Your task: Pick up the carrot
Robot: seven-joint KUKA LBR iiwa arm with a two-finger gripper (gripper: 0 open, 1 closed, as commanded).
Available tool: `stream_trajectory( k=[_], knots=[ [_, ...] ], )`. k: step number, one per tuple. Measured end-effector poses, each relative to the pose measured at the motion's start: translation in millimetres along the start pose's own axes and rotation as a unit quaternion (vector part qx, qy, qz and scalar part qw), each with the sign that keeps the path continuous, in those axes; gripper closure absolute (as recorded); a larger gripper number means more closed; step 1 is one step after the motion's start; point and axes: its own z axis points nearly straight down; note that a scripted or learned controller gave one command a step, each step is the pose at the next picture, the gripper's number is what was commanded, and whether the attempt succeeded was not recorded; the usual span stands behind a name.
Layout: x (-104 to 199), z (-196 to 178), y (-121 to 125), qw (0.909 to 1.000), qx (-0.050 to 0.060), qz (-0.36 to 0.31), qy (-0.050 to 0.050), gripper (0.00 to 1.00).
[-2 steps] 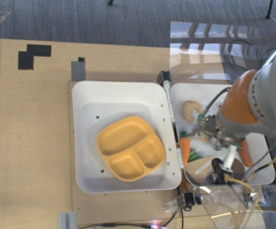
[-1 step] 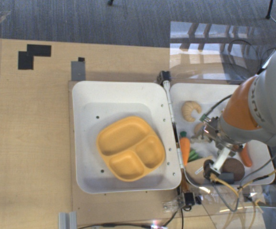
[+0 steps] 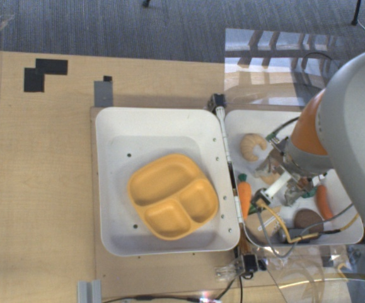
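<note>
The carrot, orange with a green top, lies along the left wall of the right bin, its tip pointing toward the front. My gripper hangs low over the middle of that bin, a little to the right of the carrot and apart from it. The grey wrist with its orange band hides most of the gripper. Nothing shows held in it.
A beige ridged pastry-like thing lies behind the carrot. A second orange elongated thing and a brown round thing lie at the bin's right front. The left bin holds a yellow divided plate.
</note>
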Motion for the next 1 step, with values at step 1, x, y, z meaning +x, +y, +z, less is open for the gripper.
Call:
stream_trajectory(
  k=[1],
  knots=[
    [-38.7,-2.7,-25.2,0.9891,-0.01,0.147,0.009,0.0]
  ],
)
